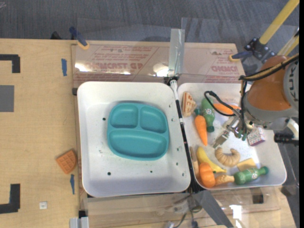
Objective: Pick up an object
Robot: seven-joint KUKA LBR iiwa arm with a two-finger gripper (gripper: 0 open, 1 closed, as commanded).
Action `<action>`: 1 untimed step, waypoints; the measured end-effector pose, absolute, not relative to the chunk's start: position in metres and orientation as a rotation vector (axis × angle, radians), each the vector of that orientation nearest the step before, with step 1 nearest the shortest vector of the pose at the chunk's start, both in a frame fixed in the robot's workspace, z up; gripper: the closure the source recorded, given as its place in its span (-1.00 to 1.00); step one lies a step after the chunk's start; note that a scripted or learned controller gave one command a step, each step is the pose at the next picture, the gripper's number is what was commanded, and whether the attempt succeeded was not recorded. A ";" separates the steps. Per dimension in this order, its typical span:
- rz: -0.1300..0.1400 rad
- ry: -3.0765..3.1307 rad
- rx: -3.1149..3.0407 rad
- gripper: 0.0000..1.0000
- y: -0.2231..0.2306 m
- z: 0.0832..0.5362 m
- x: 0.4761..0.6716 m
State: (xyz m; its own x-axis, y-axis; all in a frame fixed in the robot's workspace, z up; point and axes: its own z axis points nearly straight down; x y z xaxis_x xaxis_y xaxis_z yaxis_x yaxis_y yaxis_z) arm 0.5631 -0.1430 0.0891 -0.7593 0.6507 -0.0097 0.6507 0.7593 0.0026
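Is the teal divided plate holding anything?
Empty. The teal divided plate lies flat in the left bin; all three compartments show bare teal.

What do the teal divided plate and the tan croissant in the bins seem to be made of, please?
The teal divided plate looks like moulded plastic: one even colour, rounded compartment walls, a soft sheen. The tan croissant appears to be toy food, probably plastic or rubber: its ridges are smooth and uniformly coloured, though the view leaves it open whether it is hard or soft.

Wooden bench [33, 127], two white bins [88, 141] (side by side), waffle toy [66, 161]
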 end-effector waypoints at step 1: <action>0.005 2.958 1.025 -1.00 -0.103 0.088 0.627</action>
State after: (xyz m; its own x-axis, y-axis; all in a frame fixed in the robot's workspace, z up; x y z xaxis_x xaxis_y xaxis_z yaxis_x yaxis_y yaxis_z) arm 0.6274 -0.1029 0.0885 -0.7855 0.6187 -0.0088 0.6187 0.7856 0.0067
